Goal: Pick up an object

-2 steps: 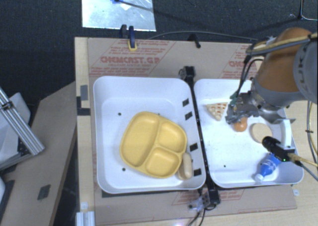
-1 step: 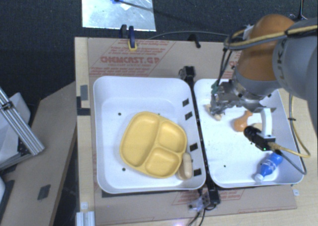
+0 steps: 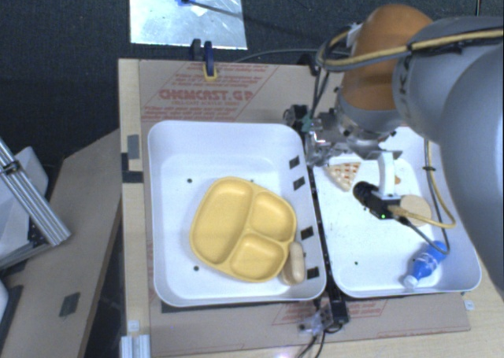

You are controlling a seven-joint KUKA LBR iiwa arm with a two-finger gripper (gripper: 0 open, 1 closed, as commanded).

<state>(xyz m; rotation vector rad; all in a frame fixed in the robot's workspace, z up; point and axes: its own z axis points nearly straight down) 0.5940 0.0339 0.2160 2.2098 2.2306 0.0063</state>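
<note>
Arm: nearest the lens, filling the frame's right, bent down over the right bin.
Gripper: low at that bin's upper left corner; I cannot tell its opening or any hold.
Targets: waffle wedge just beneath, likeliest pick; blue bottle lower right.
Left bin: yellow divided tray, lying flat.

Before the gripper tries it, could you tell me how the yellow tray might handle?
The yellow tray looks like stiff moulded plastic, so probably light and rigid. Broad and flat in the left bin, it should slide rather than tip, though its smooth rim may slip.
</note>
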